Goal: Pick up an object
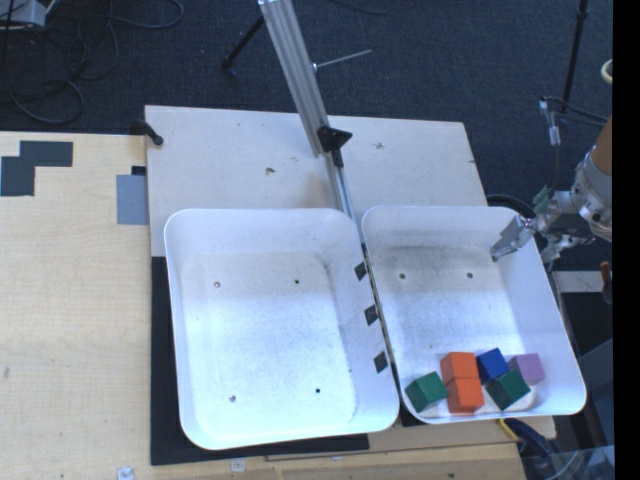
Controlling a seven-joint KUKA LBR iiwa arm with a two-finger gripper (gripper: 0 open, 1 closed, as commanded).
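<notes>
Blocks: six small blocks huddle at the 6 o'clock rim of the right bin (pixel 560 313), nearest the camera.
Green block (pixel 426 390): lies at the 9 o'clock end of the group, just beside the orange pair.
Orange blocks: one orange block (pixel 465 396) sits at the rim, touching a second orange block (pixel 460 366) at its 12 o'clock.
Dark green block (pixel 508 389): rests at 3 o'clock of the orange pair, close against them.
Blue block (pixel 491 364): sits at 12 o'clock of the dark green block, beside the upper orange block.
Purple block (pixel 528 368): closes the group at its 3 o'clock end, near the bin's curved wall.
Left bin (pixel 190 268): white and shallow, side by side with the right bin; its speckled floor shows small dark dots.
Gripper (pixel 510 240): hangs over the 2 o'clock part of the right bin, well apart from the blocks; one grey finger (pixel 508 238) slants toward 8 o'clock. Nothing shows between the fingers; how far they stand open cannot be told.
Arm (pixel 598 183): grey, reaching in from 3 o'clock.
Rail (pixel 300 73): a silver bar slants from the seam between the bins toward 12 o'clock, over a pale board (pixel 230 153).
Floor (pixel 120 48): dark carpet with black cables at 11 o'clock.
</notes>
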